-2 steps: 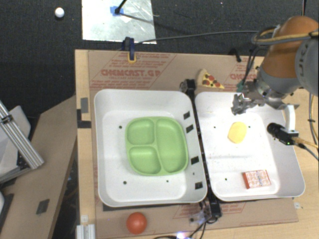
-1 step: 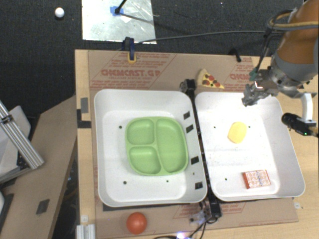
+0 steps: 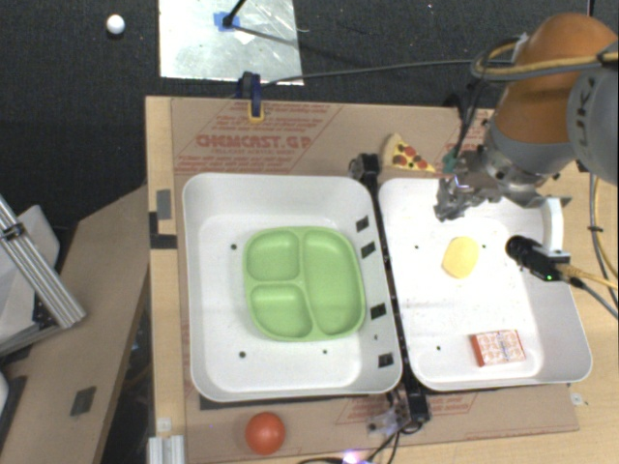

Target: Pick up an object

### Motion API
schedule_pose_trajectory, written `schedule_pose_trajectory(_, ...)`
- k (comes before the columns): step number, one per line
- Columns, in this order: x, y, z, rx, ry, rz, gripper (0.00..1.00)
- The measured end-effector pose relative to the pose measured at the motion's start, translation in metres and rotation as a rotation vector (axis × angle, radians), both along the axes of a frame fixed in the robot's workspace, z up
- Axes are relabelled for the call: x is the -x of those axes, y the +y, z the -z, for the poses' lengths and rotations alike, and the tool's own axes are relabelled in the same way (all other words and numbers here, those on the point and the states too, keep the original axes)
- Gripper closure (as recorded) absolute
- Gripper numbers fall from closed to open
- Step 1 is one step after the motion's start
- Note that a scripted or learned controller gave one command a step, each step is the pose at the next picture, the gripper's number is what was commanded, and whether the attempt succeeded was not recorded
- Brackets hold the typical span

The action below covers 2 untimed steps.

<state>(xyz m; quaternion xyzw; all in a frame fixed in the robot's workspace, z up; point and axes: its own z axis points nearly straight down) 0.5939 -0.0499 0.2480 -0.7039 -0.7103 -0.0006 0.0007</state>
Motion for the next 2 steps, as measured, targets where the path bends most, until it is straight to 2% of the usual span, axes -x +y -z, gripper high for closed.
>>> schedule_pose_trajectory(1,0.024,0.050,-0.003,0.000,0.000,-0.001,1.00)
schedule_pose_trajectory(2,0.033,0.101,-0.001,0.000,0.000,-0.001,1.00)
